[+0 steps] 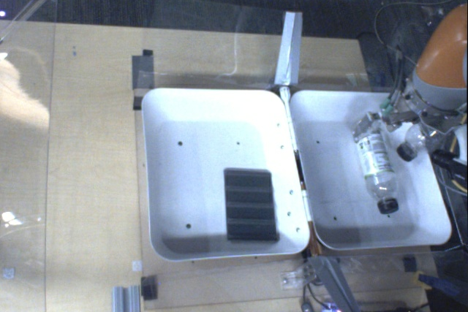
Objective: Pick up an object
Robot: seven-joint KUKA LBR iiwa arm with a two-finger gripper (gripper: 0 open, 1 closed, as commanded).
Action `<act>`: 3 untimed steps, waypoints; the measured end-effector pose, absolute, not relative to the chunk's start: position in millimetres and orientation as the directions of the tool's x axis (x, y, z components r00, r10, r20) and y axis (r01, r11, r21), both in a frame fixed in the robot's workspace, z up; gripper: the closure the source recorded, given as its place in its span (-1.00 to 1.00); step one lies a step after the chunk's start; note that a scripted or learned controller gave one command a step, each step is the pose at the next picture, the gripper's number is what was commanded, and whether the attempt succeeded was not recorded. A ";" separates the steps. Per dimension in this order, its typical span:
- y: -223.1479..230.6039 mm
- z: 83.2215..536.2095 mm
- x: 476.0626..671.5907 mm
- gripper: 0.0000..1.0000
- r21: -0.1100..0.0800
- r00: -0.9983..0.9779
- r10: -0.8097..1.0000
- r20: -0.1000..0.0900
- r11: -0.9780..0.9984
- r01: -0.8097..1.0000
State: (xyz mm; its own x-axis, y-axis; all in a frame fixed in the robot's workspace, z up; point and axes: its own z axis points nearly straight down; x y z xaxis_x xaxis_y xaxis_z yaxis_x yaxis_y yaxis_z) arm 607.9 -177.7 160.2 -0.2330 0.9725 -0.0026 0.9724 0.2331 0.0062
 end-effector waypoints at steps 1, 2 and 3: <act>-203.3 88.3 629.7 -1.00 0.010 -0.283 0.959 -0.004 0.283 0.959; -202.4 89.0 592.9 -1.00 0.011 -0.559 0.829 -0.006 0.559 0.829; -202.2 97.7 570.9 -1.00 0.034 -0.617 0.786 -0.038 0.618 0.785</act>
